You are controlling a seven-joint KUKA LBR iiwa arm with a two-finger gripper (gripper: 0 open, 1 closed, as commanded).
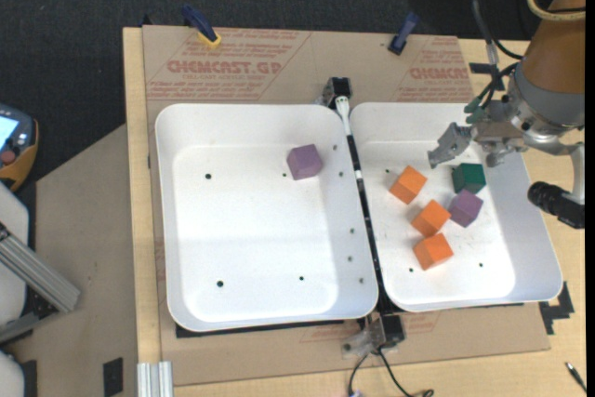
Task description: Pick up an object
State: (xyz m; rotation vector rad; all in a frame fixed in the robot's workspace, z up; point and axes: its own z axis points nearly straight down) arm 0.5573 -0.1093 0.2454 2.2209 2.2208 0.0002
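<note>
The claw (465, 144) hangs with fingers spread and nothing between them over the right white plastic bin (530, 279), just above the dark green cube (469, 177), likely the chosen target. Three orange cubes (429, 218) and a purple cube (465, 208) crowd close beside it, so a clean grab looks tight.

Glossy white plastic bins (186, 228); matt brown cardboard sheet (279, 60) w/ print.
</note>
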